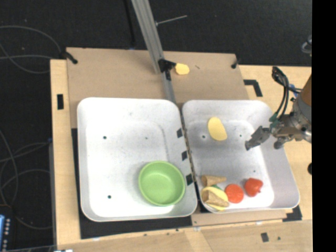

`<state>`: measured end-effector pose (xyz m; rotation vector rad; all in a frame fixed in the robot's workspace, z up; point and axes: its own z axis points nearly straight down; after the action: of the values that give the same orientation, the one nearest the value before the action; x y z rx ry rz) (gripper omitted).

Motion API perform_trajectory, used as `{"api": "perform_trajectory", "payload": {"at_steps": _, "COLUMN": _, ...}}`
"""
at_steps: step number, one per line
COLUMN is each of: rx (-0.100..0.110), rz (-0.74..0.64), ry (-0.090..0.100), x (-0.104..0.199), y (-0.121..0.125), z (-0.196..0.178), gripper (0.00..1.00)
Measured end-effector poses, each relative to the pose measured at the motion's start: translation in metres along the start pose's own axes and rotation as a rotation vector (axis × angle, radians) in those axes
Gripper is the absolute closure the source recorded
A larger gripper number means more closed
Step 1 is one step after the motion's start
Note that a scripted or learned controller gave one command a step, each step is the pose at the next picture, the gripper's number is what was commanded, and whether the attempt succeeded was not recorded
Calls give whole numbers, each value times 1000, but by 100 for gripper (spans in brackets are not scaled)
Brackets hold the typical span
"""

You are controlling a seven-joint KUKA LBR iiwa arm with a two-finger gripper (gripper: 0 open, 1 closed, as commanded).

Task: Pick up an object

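- Gripper [268,137] over the right-hand part of the right bin [239,109], reaching in from the right on the grey arm [299,121]; orange band just visible at the picture's edge.
- One dark finger [257,138] pointed left and downward, a second dark piece lower right of it — gap between them plain, so spread apart, with nothing between.
- No contact seen with any object; gripper well apart from everything lying in the bin.
- Pale yellow lemon-like piece [217,128] in the upper middle of the right bin, left of the gripper and apart from it.
- Red tomato-like piece [253,187] near the bin's front edge, below the gripper.
- Orange-red round piece [234,193] just beside it on the left, close but whether touching not clear.
- Cluster of tan and yellow food shapes [214,191] in the front left corner of the right bin, next to the orange-red piece — separate items hard to tell apart.
- Green bowl [161,183] upright in the left bin [105,119], toward its front right corner.
- Small yellow thing [182,69] on the brown board behind the bins, beside the foot of a slanted metal pole [147,28].
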<state>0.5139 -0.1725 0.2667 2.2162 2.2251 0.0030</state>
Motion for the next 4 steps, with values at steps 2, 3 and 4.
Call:
{"api": "perform_trajectory", "payload": {"at_steps": 2, "rx": 6, "rz": 5, "ry": -2, "x": 6, "y": -6, "z": 56, "gripper": 0}}
{"api": "perform_trajectory", "payload": {"at_steps": 3, "rx": 7, "rz": 6, "ry": -2, "x": -3, "y": -11, "z": 114, "gripper": 0}}
{"api": "perform_trajectory", "payload": {"at_steps": 4, "rx": 4, "rz": 6, "ry": -2, "x": -5, "y": -11, "z": 166, "gripper": 0}}
